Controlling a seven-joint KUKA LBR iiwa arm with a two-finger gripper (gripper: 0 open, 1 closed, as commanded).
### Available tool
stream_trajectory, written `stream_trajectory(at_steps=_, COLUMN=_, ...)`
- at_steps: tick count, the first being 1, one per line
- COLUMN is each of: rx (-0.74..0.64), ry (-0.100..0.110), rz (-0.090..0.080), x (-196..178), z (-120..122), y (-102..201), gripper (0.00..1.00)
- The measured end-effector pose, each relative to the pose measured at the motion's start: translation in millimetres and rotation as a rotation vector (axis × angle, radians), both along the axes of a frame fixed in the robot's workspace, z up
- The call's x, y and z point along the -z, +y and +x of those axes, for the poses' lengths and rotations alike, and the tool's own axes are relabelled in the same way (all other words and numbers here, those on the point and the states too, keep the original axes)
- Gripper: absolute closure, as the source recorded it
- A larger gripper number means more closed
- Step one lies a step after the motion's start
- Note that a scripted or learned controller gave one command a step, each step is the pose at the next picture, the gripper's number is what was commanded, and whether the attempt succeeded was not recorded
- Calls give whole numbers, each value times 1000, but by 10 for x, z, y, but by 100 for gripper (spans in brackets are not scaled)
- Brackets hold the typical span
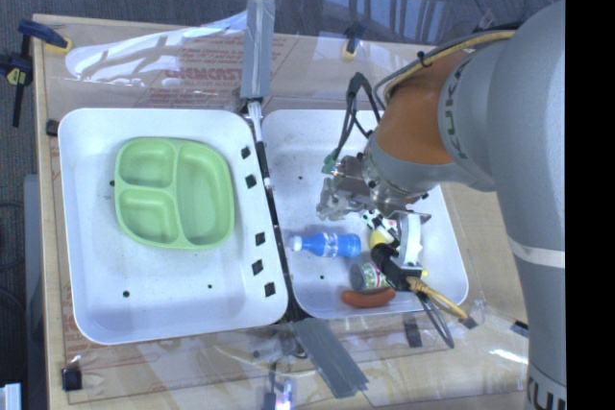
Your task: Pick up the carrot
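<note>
Near edge of right bin (307,149), carrot (368,298) lies flat, likely light, stiff, smooth, so pinch across its middle; gripper (338,197) hovers farther back, open-or-shut unreadable.

Two white bins stand side by side on the bench, a left bin (86,302) and a right bin (298,134). The left bin carries one green plate (175,192), moulded into three compartments. The right bin carries three loose things, all toward its near edge: one bottle (332,246) with a blue label, one carrot (368,299) against the near rim, and one small round thing (363,277) that I can't make out. One arm (500,110) reaches over that bin. Two blue-and-yellow clamps sit on the bench's far edge, one clamp (43,34) at the left corner, another (354,38) further right.
</note>
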State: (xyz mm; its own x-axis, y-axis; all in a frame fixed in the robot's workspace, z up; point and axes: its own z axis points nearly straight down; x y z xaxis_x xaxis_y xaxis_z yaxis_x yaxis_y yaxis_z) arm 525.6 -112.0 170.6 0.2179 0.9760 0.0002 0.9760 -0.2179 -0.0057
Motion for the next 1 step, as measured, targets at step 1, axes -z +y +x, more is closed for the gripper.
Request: stream_trajectory(at_steps=1, rx=57, ry=-3, rz=-1, x=-664, z=-395, y=-413, gripper=100)
